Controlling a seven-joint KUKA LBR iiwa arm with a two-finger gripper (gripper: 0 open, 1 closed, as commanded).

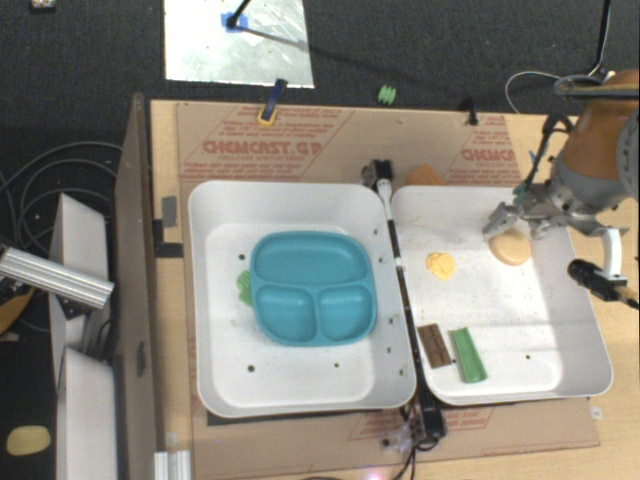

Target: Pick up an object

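Camera view, gripper (512,230): low over right bin (560,368), far corner, right above tan lump (511,249); spread or pressed together, cannot tell.
Tan lump: on bin floor under gripper (likely target; contact unclear).
Spare picks: yellow piece (440,264) near divider; brown bar (434,345), green block (467,355) side by side, front.
Left bin (215,298): blue tray (312,286), centred, well apart from arm.

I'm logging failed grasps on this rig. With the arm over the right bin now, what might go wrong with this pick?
The pincer sits right above a rounded tan object, which may slip or roll away. That object lies close to the right bin's far wall, leaving little room. Nothing looks lifted yet, so this try may come up empty.
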